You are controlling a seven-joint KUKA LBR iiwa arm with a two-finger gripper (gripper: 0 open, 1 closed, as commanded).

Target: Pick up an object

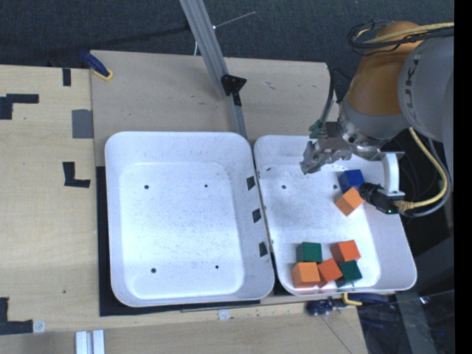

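Wooden desk [169, 94] w/ two white bins. Claw [313, 161] hangs over right bin [295, 205], upper part; open/closed: can't tell. Blue block [352, 178] & orange block [349, 200] just beside it; more blocks [324, 262] at near edge.

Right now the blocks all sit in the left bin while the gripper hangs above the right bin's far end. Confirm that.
Not quite: the blocks sit in the right bin, not the left one. The camera view shows it. The gripper does hang above the right bin's far end.
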